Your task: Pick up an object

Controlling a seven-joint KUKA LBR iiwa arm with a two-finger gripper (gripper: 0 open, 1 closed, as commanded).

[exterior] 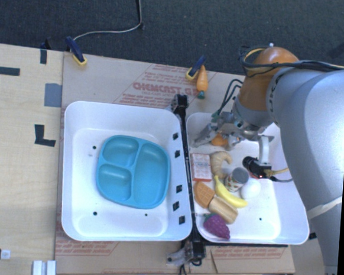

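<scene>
Gripper point(211, 133) is hanging low in right bin point(283, 226) w/ fingers spread, gripping nothing — toys are piling just beside: croissant point(220, 161), banana point(229, 193). It's needing to centre over one item – croissant probably.

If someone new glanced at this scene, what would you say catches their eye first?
Probably the big grey arm with its orange band, reaching over the right bin from the right. Next, the blue divided plate lying alone in the left bin. Then the cluster of toy food along the right bin's left side, including a yellow banana and purple grapes.
</scene>
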